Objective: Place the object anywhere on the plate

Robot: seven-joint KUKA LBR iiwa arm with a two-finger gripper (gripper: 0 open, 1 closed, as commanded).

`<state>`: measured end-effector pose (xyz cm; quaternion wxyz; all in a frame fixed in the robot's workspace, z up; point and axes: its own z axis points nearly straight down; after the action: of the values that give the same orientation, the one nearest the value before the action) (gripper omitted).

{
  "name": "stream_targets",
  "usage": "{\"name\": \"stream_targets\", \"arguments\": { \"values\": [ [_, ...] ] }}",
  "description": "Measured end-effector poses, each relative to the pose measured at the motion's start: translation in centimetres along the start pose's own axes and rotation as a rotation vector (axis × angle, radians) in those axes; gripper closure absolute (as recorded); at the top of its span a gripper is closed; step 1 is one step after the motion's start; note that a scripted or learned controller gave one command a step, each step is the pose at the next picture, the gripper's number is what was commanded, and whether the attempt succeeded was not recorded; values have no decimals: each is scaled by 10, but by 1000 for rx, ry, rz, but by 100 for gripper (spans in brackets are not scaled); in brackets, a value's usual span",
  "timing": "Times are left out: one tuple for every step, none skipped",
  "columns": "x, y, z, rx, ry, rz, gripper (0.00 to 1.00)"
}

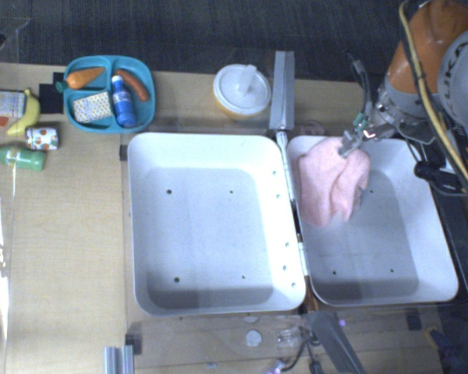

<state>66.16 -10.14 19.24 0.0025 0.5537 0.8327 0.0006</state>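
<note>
A pink cloth (pixel 332 184) hangs bunched over the left part of the right bin (pixel 390 279), its top corner pulled up. My gripper (pixel 354 142) is at that top corner, near the bin's back edge, with its fingers shut on the cloth. The cloth's lower folds droop toward the bin floor beside the divider. A blue divided plate (pixel 141 77) sits on the bench at the back left, beyond the left bin. It holds an orange carrot toy (pixel 86 77), a blue bottle (pixel 123 101) and other small food toys.
The left bin (pixel 210 216) lies between the cloth and the blue plate. A round white and yellow lidded cup (pixel 242 90) stands behind the bins. A banana (pixel 25 114), a small can (pixel 41 138) and a green bottle (pixel 15 157) lie at the bench's far left.
</note>
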Motion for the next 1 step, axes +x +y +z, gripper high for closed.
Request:
{"name": "stream_targets", "arguments": {
  "values": [
    [1,2,-33,-1,0,-9,100]
  ]
}}
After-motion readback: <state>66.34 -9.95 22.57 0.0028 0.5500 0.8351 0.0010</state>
